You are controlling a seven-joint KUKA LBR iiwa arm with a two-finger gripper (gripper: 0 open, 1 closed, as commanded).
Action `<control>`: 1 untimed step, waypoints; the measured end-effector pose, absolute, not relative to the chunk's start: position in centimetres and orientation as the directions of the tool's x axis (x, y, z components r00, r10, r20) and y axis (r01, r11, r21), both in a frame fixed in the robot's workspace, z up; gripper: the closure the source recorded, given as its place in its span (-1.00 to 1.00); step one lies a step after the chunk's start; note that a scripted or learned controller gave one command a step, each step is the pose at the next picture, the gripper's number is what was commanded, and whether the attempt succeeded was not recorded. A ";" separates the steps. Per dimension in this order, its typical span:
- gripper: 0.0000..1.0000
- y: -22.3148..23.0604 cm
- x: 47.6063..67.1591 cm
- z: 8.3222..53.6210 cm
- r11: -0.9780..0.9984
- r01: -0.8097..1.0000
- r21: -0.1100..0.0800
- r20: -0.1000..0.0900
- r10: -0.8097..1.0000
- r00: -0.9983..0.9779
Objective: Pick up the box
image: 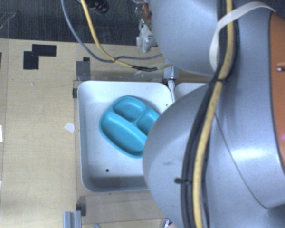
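**Item 1. Arm** (pixel 228 127). Grey, with an orange band (pixel 282 56) at the 3 o'clock edge of the camera view. Its large rounded links cover the view from 12 through 3 to 6 o'clock. A yellow-and-black cable bundle (pixel 199 141) runs down along its casing.

**Item 2. Left bin** (pixel 92 141). Shallow, white, with rounded corners, set near the centre of the view. Its 9 o'clock wall and 12 o'clock wall are in plain sight. Its 3 o'clock side and 5 o'clock corner lie under the arm.

**Item 3. Blue moulded container** (pixel 126 125). Rounded and divided into compartments, it lies flat on the floor of the left bin, toward the bin's 2 o'clock part. Its 3 o'clock edge passes beneath the arm's lower link. It stands apart from the bin's 9 o'clock and 12 o'clock walls. The open floor runs from 7 to 10 o'clock of it and bears one small dark speck (pixel 107 170). Whether this is the box of the task cannot be told.

**Item 4. Right bin** (pixel 190 88). A small strip of its white rim shows between the arm's links, just beside the left bin's 1 o'clock corner.

**Item 5. Table** (pixel 38 127). Pale wood, open from 7 to 10 o'clock, with black block marks (pixel 38 55) at 10 o'clock and a small white scrap (pixel 69 126) near the bin's outer wall.

**Item 6. Loose cables** (pixel 90 23). Yellow and grey, hanging at 11 to 12 o'clock above the bin's far rim.
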State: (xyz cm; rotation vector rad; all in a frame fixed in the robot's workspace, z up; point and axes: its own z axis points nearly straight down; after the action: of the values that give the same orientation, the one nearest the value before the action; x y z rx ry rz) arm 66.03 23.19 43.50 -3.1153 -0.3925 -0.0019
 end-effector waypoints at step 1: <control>1.00 23.2 65.7 41.3 -0.980 0.197 -0.002 0.000 0.197 0.980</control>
State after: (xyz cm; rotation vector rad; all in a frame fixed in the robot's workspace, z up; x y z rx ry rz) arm 65.71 23.21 41.26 -3.1243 -0.3113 -0.0003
